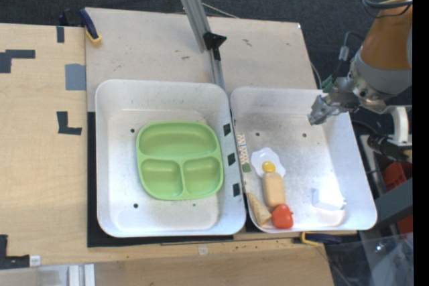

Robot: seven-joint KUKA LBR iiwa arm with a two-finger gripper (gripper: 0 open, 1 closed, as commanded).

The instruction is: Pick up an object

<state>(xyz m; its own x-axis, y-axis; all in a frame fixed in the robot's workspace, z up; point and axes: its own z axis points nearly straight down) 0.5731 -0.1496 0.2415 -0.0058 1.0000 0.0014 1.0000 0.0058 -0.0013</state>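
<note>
Camera view, looking down at a slant, shows my gripper [316, 114] at the right of the frame, hanging over the upper right part of the right bin [348, 144], close to its far rim. My arm [385, 43] comes in from the upper right, grey at the wrist with the orange band above it. Whether my gripper is wide or narrow I cannot tell from this angle, and I see nothing between its tips.

Things I could pick up lie well apart from my gripper, in the lower left corner of the right bin. A toy fried egg [267, 163] lies flat, white with a yellow yolk. Just below it, touching, is a tan bread roll [273, 189]. A red tomato [282, 216] sits at the roll's lower end, and an orange cone-shaped piece [259, 208] lies beside them against the bin's left wall.

Left bin [107, 144], in the middle of the frame, bears a green divided plate [179, 160] with three compartments.
</note>
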